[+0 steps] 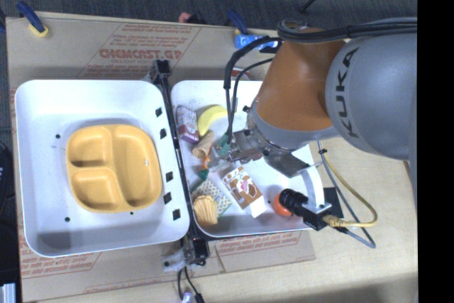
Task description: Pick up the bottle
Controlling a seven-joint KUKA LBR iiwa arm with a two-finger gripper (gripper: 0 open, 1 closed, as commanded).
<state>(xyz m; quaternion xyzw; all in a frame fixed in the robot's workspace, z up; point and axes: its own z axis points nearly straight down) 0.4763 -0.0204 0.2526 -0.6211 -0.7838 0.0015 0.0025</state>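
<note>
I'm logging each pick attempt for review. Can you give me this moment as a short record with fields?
left bin: holds a yellow divided tray
right bin: cluttered with small items, among them a yellow banana-like toy and a printed box
arm: reaching over the right bin
gripper: low among the clutter, fingers hidden
bottle: cannot single it out
grasp: none visible

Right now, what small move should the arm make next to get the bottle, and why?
Probably shift the end effector toward the orange bottle by the right bin's near edge. It hangs over the toy cone and the carton, apart from the bottle.
</note>
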